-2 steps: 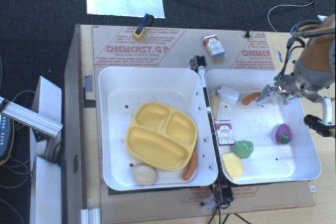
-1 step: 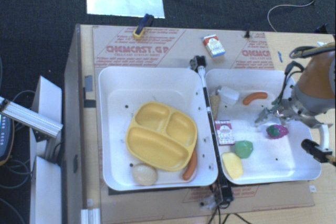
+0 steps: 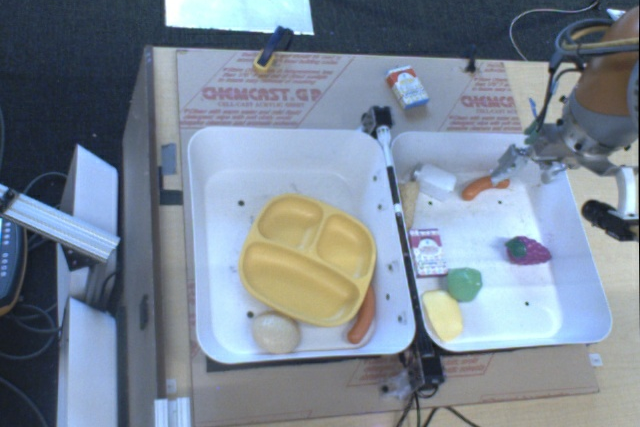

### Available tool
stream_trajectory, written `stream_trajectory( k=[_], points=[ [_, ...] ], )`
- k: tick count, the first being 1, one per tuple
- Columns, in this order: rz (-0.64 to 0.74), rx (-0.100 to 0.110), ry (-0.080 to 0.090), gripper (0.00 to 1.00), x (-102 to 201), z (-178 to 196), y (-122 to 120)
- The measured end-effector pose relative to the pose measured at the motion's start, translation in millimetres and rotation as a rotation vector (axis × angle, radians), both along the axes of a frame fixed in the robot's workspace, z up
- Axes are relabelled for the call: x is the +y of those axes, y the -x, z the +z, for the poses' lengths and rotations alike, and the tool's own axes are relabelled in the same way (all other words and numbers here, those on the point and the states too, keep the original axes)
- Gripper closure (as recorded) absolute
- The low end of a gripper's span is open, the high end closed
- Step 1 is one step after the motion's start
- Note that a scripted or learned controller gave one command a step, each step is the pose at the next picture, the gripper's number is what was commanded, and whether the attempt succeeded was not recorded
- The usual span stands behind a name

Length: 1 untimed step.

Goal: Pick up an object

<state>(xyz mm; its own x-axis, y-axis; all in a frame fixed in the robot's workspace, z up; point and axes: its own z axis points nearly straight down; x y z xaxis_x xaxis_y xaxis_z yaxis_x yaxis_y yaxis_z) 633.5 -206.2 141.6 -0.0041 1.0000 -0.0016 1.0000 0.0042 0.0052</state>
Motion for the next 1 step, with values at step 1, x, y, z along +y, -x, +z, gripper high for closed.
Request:
stream_trajectory(
  k=[1],
  points=[
    [0.001,0.004,-0.002,0.00,38.5,-57.7,-15.6]
  ],
)
